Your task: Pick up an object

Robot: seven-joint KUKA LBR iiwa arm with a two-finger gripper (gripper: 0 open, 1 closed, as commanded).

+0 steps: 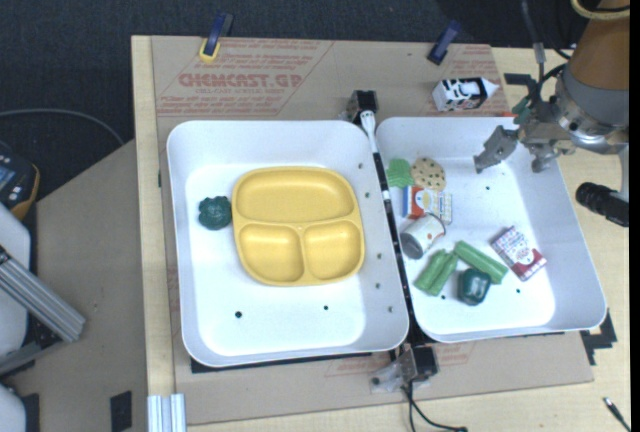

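Left white plastic bin point(190, 220): a yellow three-compartment plastic tray point(298, 223), with a dark green lump point(214, 212) at its nine o'clock. Right white bin point(560, 305): the green blocks point(458, 266), small can point(421, 234) and red packet point(518, 251) all lie unlifted around six o'clock. The gripper point(520, 149), at one o'clock, hangs open and empty; nothing is picked yet.

And here's the arm point(600, 70): a rounded tan-orange band up top, a grey collar under it, a yellowish ring above. The tool point(522, 152) is dull grey metal, angular, with blocky fingers point(492, 152), and thin dark cables trail beside it.
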